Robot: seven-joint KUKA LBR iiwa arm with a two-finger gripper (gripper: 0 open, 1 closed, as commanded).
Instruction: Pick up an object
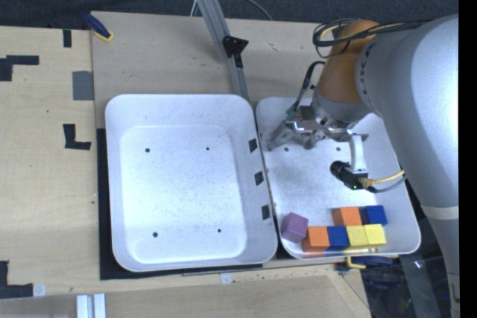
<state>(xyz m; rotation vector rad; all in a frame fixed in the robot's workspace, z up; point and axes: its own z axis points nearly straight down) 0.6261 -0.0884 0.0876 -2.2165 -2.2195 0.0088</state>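
Hovering: the tool (298, 132) hangs over the upper part of the right bin (387, 153); whether it is spread or pressed together, I cannot tell, and nothing is visibly pinched.
Blocks: the cluster of blocks (349, 227) lies well below the tool, toward the bin's near rim; orange, blue and yellow cubes packed touching in two rows.
Purple block (296, 226): just left of that cluster, standing slightly apart, almost straight below the tool.
Handling: probably light, rigid cubes with flat, smooth faces; firm enough to squeeze without harm.
Hold: opposite flat sides; the purple one looks easiest, since its flanks are free.
Bins: shallow white trays, rounded corners, finely speckled.
Surface (164, 59): pale wood-coloured board.
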